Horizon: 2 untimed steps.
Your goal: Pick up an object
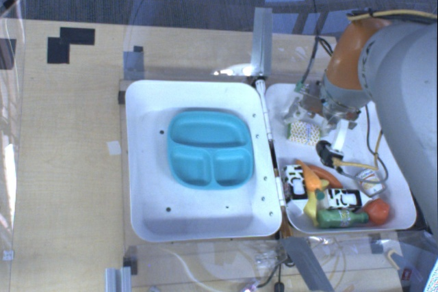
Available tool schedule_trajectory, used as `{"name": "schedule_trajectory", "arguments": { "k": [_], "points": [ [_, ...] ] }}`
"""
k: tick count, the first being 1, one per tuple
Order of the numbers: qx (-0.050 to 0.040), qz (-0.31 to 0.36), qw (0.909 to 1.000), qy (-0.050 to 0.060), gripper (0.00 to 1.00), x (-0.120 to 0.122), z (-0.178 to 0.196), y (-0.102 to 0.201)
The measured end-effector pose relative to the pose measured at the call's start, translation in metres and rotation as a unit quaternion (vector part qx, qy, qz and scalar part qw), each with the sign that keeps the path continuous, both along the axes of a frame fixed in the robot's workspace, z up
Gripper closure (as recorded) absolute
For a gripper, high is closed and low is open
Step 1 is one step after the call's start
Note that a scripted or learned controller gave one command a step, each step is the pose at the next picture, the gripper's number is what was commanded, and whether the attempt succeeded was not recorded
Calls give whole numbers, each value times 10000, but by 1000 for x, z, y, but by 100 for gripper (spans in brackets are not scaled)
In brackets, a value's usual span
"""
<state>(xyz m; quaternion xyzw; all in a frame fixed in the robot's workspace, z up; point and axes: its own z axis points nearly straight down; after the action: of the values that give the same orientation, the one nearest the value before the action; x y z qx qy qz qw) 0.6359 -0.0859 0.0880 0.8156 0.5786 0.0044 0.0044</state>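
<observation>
My gripper (317,118) hangs low over the far end of the right bin (277,100), under the orange wrist band. Directly beneath and slightly left of it lies a small white packet with a green speckled pattern (303,133). Whether the gripper touches the packet is not visible. Nearer the front of the same bin lie an orange carrot (319,176), a black-and-white box (295,182), a yellow banana-like piece (312,203), a second black-and-white box (345,198), a green bottle (341,218) and a red tomato (378,210).
The left bin (147,147) holds a blue divided plate (209,148) in its middle. A white rounded item (370,182) lies at the right bin's right side. A metal post (262,41) stands behind the wall between the bins.
</observation>
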Motion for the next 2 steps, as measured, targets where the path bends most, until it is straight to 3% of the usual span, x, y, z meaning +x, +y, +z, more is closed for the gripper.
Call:
{"name": "schedule_trajectory", "arguments": {
  "k": [1,2],
  "points": [
    [19,-544,9985,-12,0,-42,1,-5],
    [27,-526,9986,-1,100,-40,7,-4]
  ]
}}
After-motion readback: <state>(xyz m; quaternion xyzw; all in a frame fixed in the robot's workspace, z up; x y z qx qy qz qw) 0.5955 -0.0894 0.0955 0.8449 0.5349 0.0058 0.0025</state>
